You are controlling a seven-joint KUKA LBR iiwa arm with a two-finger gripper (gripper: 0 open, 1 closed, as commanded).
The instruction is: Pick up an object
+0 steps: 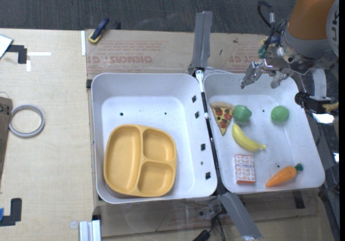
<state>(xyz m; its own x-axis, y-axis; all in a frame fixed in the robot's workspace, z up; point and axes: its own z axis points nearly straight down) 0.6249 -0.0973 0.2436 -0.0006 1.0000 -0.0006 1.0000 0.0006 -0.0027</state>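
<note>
The cardboard sheet (145, 54) bears mirrored "CHEMICALS" lettering.

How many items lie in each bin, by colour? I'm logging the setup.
Green: 2, left one, right one
Yellow: 2, banana, divided plate
Orange: 1, carrot
Mixed: 2, pizza slice, small box
Total: 7

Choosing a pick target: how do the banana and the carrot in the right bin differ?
The banana is yellow and curved; the carrot is orange, tapered, with a green top. The banana lies mid-bin, just below the pizza slice; the carrot lies near the front right corner. Both are elongated, lying flat, apart from other items.
</note>
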